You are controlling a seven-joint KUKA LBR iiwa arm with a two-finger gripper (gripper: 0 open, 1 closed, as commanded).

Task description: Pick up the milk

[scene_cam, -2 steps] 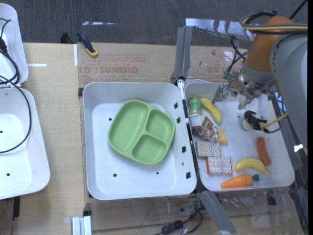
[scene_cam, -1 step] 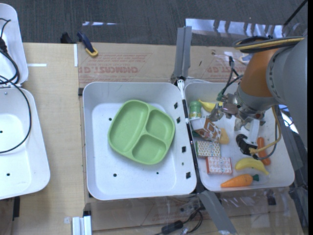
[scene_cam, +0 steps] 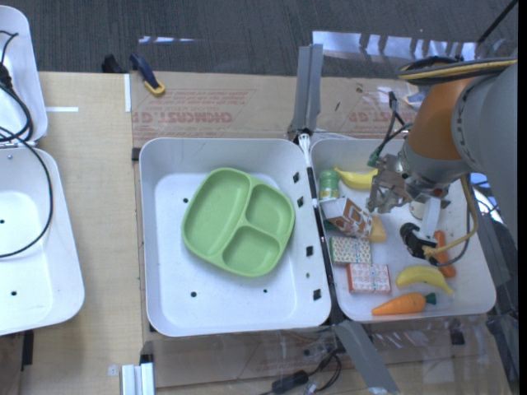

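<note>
Two bins sit side by side on the table [scene_cam: 90,105]; the left bin [scene_cam: 156,245] holds a divided plate [scene_cam: 239,220] near its middle. In the right bin [scene_cam: 473,295], a bottle [scene_cam: 328,184] and a banana [scene_cam: 356,178] lie at the back left. A milk carton [scene_cam: 350,218] lies in front of them, two small boxes [scene_cam: 360,263] nearer still, and a carrot [scene_cam: 399,304] and second banana [scene_cam: 424,278] along the front.
</note>
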